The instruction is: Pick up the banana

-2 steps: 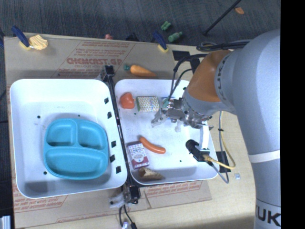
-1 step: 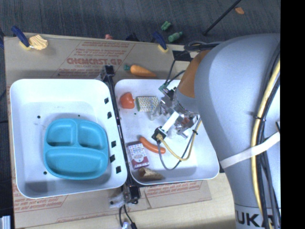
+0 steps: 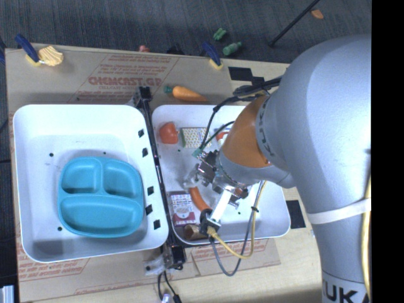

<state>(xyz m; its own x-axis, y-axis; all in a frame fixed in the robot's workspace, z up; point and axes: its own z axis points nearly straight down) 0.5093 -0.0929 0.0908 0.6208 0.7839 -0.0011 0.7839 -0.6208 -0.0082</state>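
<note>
Over the right bin [image 3: 278,214], the gripper [image 3: 201,169] hangs low at the end of the grey arm [image 3: 315,125], near the bin's middle. Whether it is wide, narrow or holding anything I cannot tell; the wrist covers it.

Where the banana lies I cannot tell either. The arm covers much of this bin's floor, from the centre out toward three o'clock, so the banana may sit beneath it.

Around the gripper are other things:
- An orange stick-shaped piece [image 3: 199,199] is just beside it at six o'clock.
- A red-and-white packet [image 3: 181,207] is near at seven o'clock.
- A brown thing [image 3: 189,233] lies beyond that, against the near wall.
- A red round thing [image 3: 168,133] and a patterned card [image 3: 191,136] lie at eleven o'clock.
- A carrot [image 3: 187,94] rests outside the bin at twelve o'clock.
- A blue divided plate [image 3: 101,197] sits in the left bin [image 3: 38,137], well apart at nine o'clock.

The main risk, as I judge it, is a wrong grasp. The orange piece is so close that closing at this spot could take it, or the packet's edge, instead of the banana. A blind descent could also press onto a hidden thing and push it against the bin wall, or come up with nothing. The slanted view adds doubt about depth.
</note>
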